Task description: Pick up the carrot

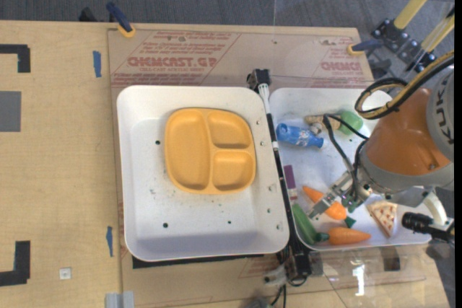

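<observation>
Gripper [330, 204] sits low in the right bin [285, 101], metal fingers clamped on a small orange chunk [336, 211]. Carrot [348, 234]: smooth, tapered, orange, lying flat by the bin's front wall, just below the gripper, not held. Another orange wedge [312, 193] lies to its left. One blue can [300, 135], one pizza slice [382, 216], one green pod [304, 224]. Left bin [137, 155] holds one yellow three-section plate [209, 150].

The orange carrot [349, 235] lies flat along the right bin's [404, 244] near rim.
</observation>
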`<action>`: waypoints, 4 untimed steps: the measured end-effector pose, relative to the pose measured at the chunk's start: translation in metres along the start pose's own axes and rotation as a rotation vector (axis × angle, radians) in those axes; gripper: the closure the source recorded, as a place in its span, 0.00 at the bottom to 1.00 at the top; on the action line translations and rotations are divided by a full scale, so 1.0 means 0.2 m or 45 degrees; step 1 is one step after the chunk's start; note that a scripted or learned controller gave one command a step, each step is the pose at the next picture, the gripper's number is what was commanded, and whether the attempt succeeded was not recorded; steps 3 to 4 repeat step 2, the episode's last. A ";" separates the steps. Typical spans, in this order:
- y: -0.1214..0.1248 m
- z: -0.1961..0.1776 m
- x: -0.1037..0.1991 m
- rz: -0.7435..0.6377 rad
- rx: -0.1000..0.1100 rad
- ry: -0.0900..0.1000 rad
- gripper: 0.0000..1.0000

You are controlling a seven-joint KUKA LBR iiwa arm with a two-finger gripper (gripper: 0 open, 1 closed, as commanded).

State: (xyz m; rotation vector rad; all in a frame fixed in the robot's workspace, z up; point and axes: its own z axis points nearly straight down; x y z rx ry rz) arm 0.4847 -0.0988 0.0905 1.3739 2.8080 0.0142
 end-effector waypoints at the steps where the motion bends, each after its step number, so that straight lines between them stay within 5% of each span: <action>1: 0.01 -0.06 -0.01 -0.002 -0.009 -0.010 1.00; 2: 0.15 -0.47 0.20 0.442 0.017 0.006 1.00; 4: 0.15 -0.47 0.20 0.442 0.017 0.006 1.00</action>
